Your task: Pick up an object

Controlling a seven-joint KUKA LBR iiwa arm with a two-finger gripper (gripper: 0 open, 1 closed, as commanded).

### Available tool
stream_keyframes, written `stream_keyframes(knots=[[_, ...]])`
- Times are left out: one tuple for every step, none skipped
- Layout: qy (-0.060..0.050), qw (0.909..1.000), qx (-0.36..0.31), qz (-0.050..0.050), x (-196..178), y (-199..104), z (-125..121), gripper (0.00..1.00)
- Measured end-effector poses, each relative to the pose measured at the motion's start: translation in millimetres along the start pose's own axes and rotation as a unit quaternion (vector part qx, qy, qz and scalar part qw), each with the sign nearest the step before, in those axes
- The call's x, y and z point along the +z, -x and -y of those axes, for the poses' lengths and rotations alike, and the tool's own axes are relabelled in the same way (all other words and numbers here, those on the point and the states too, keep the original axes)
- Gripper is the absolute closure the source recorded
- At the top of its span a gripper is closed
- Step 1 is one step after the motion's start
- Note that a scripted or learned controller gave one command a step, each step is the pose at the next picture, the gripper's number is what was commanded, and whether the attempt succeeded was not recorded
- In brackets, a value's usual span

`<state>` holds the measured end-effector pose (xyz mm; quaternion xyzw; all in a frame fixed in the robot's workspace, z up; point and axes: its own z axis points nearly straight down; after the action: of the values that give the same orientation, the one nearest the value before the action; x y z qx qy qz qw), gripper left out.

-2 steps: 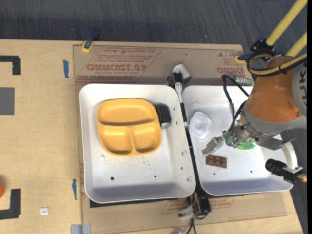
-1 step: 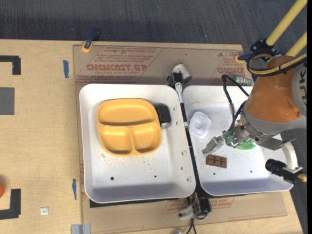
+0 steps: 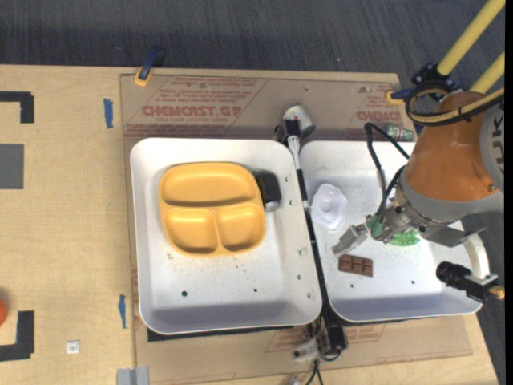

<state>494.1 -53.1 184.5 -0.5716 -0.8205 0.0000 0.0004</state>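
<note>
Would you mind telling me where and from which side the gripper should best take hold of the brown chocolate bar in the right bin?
Probably straight from above, fingers closing across the short width of the chocolate bar: it lies flat on the bin floor.

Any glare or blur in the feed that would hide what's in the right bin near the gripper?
Camera view: even lighting, soft shadows only; the white right bin is bright but not blown out; the brown chocolate bar reads sharp; the clear plastic piece nearly blends into the bin; the gripper and the green object beneath it look slightly soft.
</note>
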Motion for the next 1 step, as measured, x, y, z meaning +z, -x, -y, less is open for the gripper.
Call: stream_keyframes(knots=[[0.000, 1.0000, 0.000, 0.000, 0.0, 0.0, 0.0, 0.00]])
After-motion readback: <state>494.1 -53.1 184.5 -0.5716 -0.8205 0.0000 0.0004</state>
